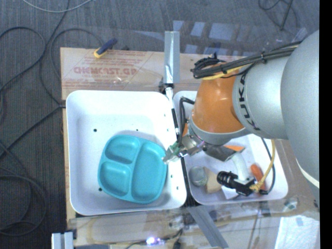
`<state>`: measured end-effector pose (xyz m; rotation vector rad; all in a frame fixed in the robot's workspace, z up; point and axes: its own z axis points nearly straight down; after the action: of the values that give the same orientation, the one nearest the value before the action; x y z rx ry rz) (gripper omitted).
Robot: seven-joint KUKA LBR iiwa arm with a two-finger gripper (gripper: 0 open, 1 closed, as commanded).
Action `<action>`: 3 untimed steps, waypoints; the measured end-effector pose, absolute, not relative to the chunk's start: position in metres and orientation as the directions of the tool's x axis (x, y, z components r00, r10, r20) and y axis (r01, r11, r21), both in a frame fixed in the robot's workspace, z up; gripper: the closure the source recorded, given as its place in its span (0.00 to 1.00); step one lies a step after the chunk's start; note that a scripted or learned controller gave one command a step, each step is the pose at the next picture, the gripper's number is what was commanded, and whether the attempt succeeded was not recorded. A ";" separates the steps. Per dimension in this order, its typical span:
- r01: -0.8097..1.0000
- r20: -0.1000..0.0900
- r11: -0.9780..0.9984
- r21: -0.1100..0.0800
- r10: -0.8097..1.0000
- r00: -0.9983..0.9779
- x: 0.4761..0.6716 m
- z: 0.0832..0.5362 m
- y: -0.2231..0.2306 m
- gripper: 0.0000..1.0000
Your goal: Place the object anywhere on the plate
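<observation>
**Item: claw at the plate's rim, with risks and markings**

**Claw** [174, 152]: It hangs above the wall shared by the two bins, just beside the right rim of the plate. Whether it is apart, together or clamped on something cannot be told, as the wrist covers most of it. A small pale-green shape shows at its tip. It may be part of the claw or a carried thing; the view does not settle it.

**Plate** [132, 170]: Teal, with three compartments. It lies in the lower middle of the left bin [83, 139], and nothing rests on it.

**Object to place**: It cannot be picked out with certainty. If it is not at the claw's tip, it is among the loose things in the right bin [279, 191]:
- a grey round piece [197, 176]
- a tan block [212, 184] touching the grey piece
- an orange strip [236, 148]
- a small orange piece [255, 169]

**Risks, as judged**:
- The claw sits at the very edge of the plate, so a release here could land the object on the rim. From there it could roll into the bin or fall onto the shared wall.
- A weak grip could let the object go too soon.
- A low descent could strike the wall or tip the plate.

**Markings**:
- The arm [275, 97] bears dark letters that seem to read "KUK", the rest being hidden.
- The bench [104, 71] carries faint red print above the left bin, too pale to read.
- A yellow-and-blue marker [105, 46] shows no legible text.
</observation>
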<state>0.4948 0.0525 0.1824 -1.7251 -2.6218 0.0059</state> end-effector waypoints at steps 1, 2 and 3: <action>0.817 0.001 0.577 -0.002 0.817 -0.577 0.484 0.183 0.085 1.00; 0.773 0.002 0.634 -0.002 0.773 -0.634 0.511 0.199 0.112 1.00; 0.373 0.001 0.928 0.000 0.373 -0.928 0.531 0.187 0.142 1.00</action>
<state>0.5313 0.1416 0.1875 -0.5965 -3.0831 0.0003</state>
